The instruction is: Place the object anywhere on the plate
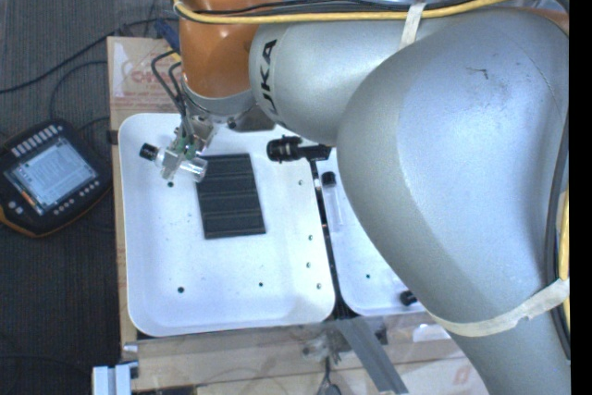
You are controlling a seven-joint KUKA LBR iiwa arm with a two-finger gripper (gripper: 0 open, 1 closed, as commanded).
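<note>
Looking down, you've got the gripper (185, 157) low over the upper-left part of the left bin (185, 277), just beside the top-left corner of the dark ribbed plate (231, 195), which lies flat in that bin. You can't tell whether its grasp is open or closed. Slim clear piece (331, 199) and small black item (407, 298) sit in the right bin (370, 282).
</note>
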